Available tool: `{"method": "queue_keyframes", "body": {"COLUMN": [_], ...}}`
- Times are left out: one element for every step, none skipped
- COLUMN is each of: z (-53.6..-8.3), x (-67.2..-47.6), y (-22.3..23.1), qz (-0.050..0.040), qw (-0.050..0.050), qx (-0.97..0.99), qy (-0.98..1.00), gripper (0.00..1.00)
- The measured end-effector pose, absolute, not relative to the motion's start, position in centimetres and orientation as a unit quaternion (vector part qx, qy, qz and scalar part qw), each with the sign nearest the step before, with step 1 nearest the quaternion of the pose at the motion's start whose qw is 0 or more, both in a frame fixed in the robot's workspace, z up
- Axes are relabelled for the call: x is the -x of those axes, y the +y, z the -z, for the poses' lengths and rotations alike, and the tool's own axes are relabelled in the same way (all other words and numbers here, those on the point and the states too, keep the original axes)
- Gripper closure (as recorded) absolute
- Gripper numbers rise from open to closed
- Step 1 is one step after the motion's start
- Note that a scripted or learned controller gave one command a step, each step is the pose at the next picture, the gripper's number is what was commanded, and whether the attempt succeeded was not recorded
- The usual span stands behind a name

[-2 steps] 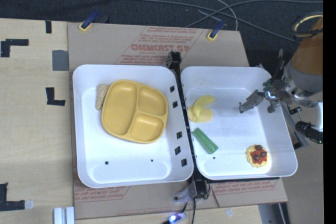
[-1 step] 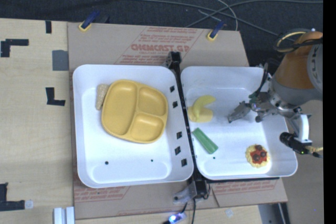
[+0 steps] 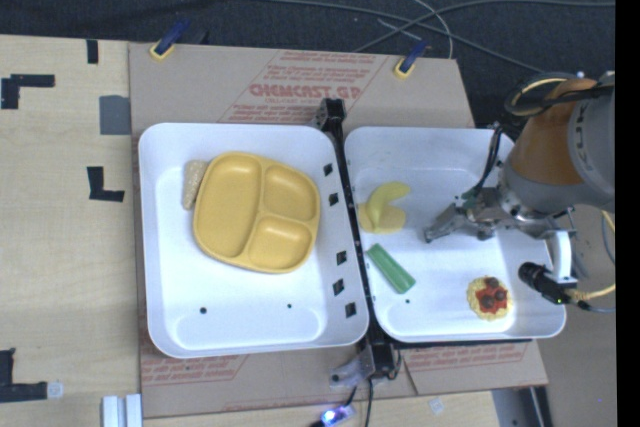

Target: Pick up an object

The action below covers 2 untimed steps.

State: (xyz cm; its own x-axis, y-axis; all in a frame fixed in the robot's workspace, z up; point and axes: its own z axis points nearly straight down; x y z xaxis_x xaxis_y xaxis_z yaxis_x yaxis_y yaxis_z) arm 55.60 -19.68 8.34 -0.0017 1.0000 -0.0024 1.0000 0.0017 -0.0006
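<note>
The right bin [image 3: 440, 147] holds a pale yellow soft object [image 3: 385, 207] near its left wall, a green stick-shaped piece [image 3: 390, 268] below that, and a small round tart with red topping [image 3: 489, 297] at the lower right. My gripper [image 3: 432, 233] reaches in from the right and sits low over the bin floor, just right of the yellow object and above the tart. Nothing shows between its fingers.
The left bin [image 3: 165, 215] bears a yellow divided plate [image 3: 256, 212] with a tan sponge-like piece [image 3: 192, 183] tucked at its left edge. A black divider [image 3: 348, 235] runs between the bins. Cables cross the dark surface behind the cardboard.
</note>
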Motion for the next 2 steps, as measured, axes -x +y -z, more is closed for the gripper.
{"method": "queue_keyframes", "body": {"z": [-9.7, -13.9], "x": [-55.7, -55.8], "y": [-19.7, -19.4], "qz": [0.0000, -0.0008], "qw": [0.003, 0.000], "qx": [-0.706, -0.706], "qy": [0.708, 0.708], "gripper": [1.00, 1.00]}}
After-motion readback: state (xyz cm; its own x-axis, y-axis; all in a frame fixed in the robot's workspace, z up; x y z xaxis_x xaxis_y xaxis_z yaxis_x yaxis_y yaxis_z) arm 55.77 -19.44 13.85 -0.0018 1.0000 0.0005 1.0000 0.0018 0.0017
